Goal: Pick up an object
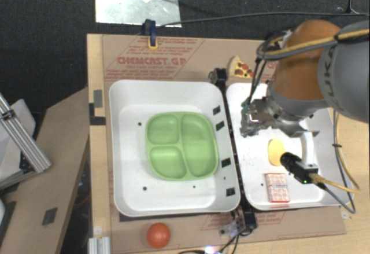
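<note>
Gripper (252, 118) over right bin (254, 172), grip state can't tell tbh. Nearest: yellow lump (275, 151) at its 4 o'clock, so center over it, drop straight.

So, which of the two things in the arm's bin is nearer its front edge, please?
The pink box, by the front wall; the yellow one sits behind it.

The tray (182, 146) is green, the bin (124, 131) white, the ball (158, 235) orange-red.
</note>
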Robot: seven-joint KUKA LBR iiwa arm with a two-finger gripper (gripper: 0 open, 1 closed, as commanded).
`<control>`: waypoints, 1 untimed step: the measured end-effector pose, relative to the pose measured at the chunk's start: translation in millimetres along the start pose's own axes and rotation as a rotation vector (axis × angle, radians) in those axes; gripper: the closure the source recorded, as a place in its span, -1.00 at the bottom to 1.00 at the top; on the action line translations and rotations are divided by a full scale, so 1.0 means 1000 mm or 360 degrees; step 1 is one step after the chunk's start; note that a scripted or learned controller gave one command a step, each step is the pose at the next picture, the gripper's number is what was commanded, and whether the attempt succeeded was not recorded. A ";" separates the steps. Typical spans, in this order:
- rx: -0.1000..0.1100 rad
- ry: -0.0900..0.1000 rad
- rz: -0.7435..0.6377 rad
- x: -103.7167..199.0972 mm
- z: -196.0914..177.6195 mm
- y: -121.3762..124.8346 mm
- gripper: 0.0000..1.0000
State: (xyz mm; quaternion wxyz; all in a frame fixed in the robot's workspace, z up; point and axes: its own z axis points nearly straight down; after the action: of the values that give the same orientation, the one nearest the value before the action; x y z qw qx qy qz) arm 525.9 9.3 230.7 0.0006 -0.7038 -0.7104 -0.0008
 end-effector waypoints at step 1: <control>-0.0003 0.0000 0.0000 0.044 -0.001 0.007 1.00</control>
State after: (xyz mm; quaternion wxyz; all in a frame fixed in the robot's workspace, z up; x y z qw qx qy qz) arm 531.9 53.2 231.9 0.0000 -0.7038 -0.7104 -0.0015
